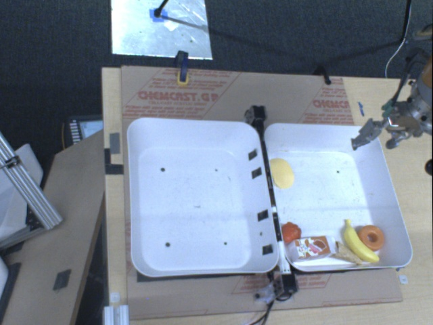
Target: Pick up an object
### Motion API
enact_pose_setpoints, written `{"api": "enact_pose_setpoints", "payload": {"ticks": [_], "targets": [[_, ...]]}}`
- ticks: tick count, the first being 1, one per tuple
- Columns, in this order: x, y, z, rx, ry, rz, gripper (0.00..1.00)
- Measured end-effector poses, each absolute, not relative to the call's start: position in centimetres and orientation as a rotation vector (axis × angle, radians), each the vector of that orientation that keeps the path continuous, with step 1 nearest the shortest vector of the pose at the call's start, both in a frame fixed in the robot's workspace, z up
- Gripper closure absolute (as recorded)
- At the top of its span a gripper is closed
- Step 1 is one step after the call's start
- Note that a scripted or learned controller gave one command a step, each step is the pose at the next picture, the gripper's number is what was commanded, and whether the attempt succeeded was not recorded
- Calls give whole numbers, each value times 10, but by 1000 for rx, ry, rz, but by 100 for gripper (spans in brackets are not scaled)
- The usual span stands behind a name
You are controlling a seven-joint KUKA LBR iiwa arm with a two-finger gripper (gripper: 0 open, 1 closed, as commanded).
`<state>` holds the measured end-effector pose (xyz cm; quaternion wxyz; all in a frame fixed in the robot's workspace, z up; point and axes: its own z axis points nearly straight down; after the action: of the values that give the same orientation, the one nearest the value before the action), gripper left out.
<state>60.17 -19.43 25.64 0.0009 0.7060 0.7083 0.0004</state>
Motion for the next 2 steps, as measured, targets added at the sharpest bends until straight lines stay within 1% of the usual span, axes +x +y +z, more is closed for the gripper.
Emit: {"api": "enact_pose_setpoints", "payload": {"ticks": [1, 2], "targets": [[580, -129, 122, 2220, 2240, -6, 0], [544, -169, 243, 2216, 2210, 7, 0]]}}
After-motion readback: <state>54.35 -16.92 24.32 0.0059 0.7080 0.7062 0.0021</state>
